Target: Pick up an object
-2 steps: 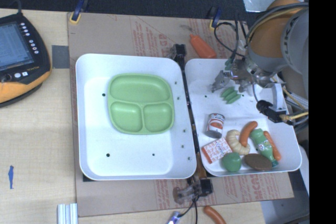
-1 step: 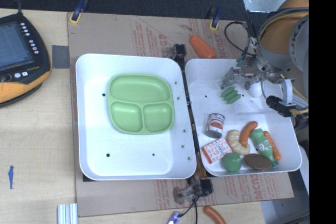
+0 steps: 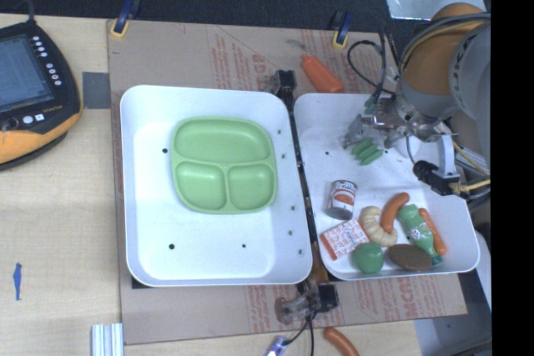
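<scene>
My gripper [image 3: 367, 135] hangs low over the back part of the right bin [image 3: 321, 129]. A small green ribbed object [image 3: 365, 152] lies directly under it, touching or nearly touching its tip; whether it is gripped is hidden. Toward the front of this bin lie a small can [image 3: 341, 198], a red-and-white packet [image 3: 342, 239], a pale ring-shaped pastry [image 3: 373, 223], a sausage [image 3: 395, 209], a green bottle [image 3: 415, 223], a green ball [image 3: 367, 258] and a brown oval piece [image 3: 409, 257].
The left bin [image 3: 146, 179] holds a green divided plate [image 3: 224, 162]. An orange carrot toy [image 3: 321, 75] lies behind the bins on the cardboard. A control pendant [image 3: 29, 92] sits at the far left. Cables run beside the arm's wrist [image 3: 442, 75].
</scene>
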`<state>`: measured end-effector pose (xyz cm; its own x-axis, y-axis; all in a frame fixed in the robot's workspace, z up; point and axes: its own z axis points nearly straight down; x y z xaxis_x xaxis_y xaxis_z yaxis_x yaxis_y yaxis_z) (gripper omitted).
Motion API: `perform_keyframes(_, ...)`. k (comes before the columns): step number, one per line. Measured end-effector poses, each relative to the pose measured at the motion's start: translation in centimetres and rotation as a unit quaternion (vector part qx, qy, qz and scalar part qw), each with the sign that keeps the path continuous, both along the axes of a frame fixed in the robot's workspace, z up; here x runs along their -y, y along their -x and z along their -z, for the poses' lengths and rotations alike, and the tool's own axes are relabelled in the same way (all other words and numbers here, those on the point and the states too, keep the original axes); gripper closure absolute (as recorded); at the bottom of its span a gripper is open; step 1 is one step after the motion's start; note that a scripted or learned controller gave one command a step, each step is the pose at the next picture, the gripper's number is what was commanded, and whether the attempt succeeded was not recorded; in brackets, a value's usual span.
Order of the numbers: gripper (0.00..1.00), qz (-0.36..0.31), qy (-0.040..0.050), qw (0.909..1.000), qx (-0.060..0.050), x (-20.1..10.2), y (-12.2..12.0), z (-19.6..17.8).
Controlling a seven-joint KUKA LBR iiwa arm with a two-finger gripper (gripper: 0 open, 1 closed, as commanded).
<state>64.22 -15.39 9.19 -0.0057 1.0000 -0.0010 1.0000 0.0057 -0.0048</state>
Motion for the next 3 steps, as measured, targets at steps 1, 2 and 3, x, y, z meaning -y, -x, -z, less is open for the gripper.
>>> perform_keyframes(1,1.0,-0.001,0.0004,1.0,-0.001,0.1,0.0,-1.1)
perform_keyframes(2,0.0,-0.001,0.0005,1.0,-0.001,0.1,0.0,-1.0)
perform_keyframes(3,0.0,0.0,0.0005,1.0,0.0,3.6,3.4,0.0)
